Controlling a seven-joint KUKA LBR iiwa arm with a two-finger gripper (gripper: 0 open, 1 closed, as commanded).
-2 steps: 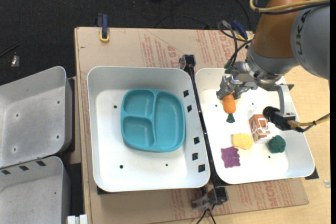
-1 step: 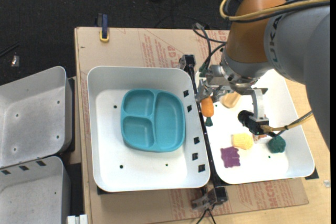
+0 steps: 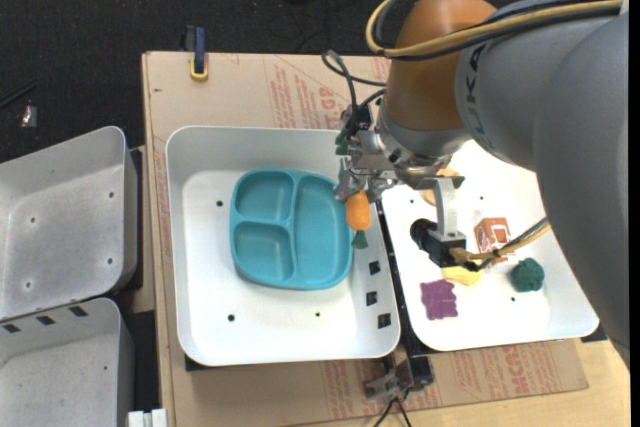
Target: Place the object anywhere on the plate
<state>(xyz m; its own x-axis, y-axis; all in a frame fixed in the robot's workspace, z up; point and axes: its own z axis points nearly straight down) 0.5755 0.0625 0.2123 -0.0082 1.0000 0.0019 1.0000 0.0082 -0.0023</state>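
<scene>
The gripper [image 3: 357, 198] hangs over the right rim of the teal plate [image 3: 290, 230], pinching a small orange carrot-shaped toy [image 3: 356, 213] that dangles between its fingers. This looks like the carry step, nearly done: the next move calls for shifting slightly left so the toy clears the plate's edge, then releasing. The plate is smooth moulded plastic with three compartments, lying in the left white bin [image 3: 200, 215]. The right bin [image 3: 560, 305] holds a purple piece [image 3: 438, 298], a fuzzy-looking green ball [image 3: 527, 275] and a small carton [image 3: 491, 235].
</scene>
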